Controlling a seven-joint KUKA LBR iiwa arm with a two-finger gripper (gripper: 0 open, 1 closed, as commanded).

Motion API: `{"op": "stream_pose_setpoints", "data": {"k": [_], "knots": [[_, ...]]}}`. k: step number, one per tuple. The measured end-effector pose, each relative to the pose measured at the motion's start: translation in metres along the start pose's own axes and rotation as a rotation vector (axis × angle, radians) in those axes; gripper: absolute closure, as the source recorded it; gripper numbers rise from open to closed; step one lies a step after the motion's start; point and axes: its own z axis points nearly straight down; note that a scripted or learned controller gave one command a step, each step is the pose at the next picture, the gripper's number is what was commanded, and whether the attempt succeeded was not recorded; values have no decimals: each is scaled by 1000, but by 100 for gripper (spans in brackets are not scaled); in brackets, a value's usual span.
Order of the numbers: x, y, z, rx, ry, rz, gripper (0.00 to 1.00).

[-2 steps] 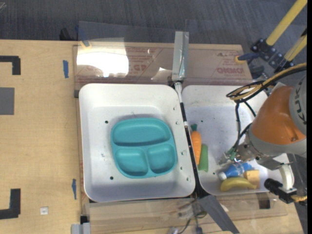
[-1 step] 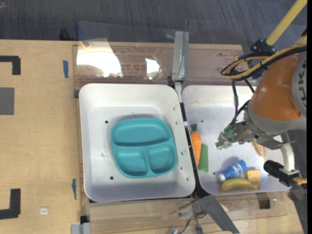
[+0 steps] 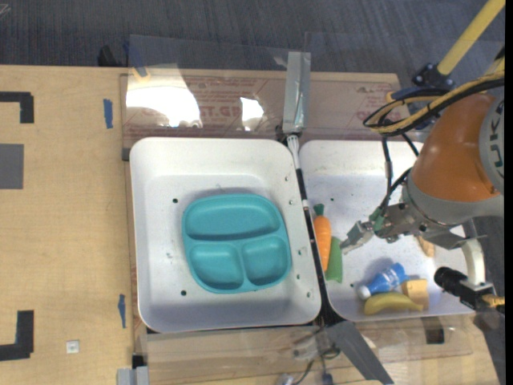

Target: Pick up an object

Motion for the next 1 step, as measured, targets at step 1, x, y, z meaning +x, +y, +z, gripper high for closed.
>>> {"op": "stream_pose_setpoints", "data": {"k": [1], "knots": [[-48, -16, 96, -6, -3, -115, 0]]}}
